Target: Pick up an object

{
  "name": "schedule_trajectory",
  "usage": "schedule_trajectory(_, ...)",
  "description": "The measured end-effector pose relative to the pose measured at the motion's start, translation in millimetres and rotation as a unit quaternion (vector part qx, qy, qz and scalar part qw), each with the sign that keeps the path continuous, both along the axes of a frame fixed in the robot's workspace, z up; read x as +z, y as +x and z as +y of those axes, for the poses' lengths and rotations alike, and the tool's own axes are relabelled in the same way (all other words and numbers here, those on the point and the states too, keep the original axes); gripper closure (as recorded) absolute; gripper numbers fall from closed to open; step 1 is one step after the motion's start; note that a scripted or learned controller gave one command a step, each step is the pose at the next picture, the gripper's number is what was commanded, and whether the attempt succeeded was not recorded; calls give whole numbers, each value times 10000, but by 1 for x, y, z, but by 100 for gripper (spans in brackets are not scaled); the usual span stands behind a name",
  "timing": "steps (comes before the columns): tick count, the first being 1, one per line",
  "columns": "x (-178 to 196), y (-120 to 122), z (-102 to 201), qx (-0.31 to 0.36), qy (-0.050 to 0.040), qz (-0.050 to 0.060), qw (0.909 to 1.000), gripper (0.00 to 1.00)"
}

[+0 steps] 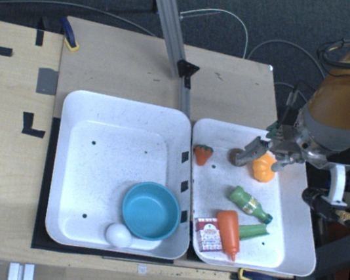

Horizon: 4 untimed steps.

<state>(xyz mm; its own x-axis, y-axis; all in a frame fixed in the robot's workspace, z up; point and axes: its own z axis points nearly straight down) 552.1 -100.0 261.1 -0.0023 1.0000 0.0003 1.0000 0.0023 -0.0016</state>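
Camera view showed you two bins [67, 151], one bowl [150, 210], one ball [119, 234]; gripper [266, 157] fingers spread astride one orange [263, 170].

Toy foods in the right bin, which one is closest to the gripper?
The orange-yellow fruit, right beside the gripper at the bin's far end; the strawberry, green bottle and carrot lie farther off.

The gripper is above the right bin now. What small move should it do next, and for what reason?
Probably lower straight down. The gripper hangs over the far end of the right bin, and its fingers stand either side of the small orange object. Whether they touch it cannot be told. The strawberry and the green bottle lie apart from it, so a short descent, then closing, seems reasonable.
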Motion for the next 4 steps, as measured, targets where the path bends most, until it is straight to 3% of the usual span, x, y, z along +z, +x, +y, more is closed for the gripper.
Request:
schedule_trajectory(1, 0, 0, 0, -3, 0, 1, 10000, 0)
schedule_trajectory(3, -109, -4, 5, -7, -1, 30, 10000, 0)
schedule_trajectory(4, -168, -6, -1, -14, -19, -15, 10000, 0)
